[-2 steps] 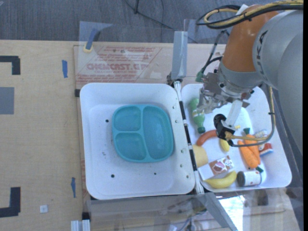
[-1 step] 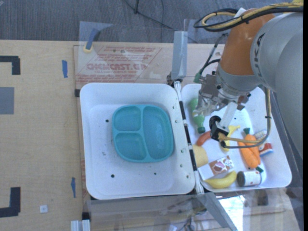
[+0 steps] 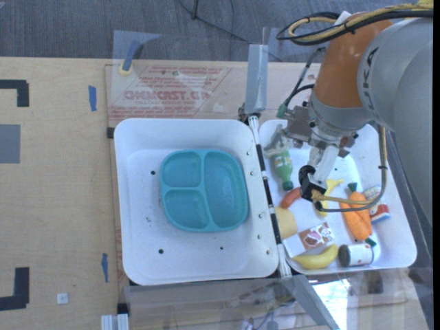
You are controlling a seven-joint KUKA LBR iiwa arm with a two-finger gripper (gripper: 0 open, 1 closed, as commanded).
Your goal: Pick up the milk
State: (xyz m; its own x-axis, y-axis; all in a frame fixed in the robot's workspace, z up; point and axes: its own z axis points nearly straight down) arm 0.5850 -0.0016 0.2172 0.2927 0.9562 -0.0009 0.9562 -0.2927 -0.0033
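Note:
The milk (image 3: 317, 237) is a small white carton with a brown and red picture. It lies flat near the front of the right bin (image 3: 402, 249), between a yellow cheese wedge (image 3: 286, 223) and a banana (image 3: 317, 258). My gripper (image 3: 280, 137) hangs over the back left corner of that bin, just above a green bottle (image 3: 282, 168). It is well behind the milk and apart from it. Nothing shows in its grasp.
A teal divided plate (image 3: 204, 188) lies in the left bin (image 3: 137, 253). The right bin also holds a red chilli (image 3: 291, 197), a carrot (image 3: 356, 216) and a white bottle with a green cap (image 3: 355, 254). The arm's wrist (image 3: 344, 81) covers the bin's back.

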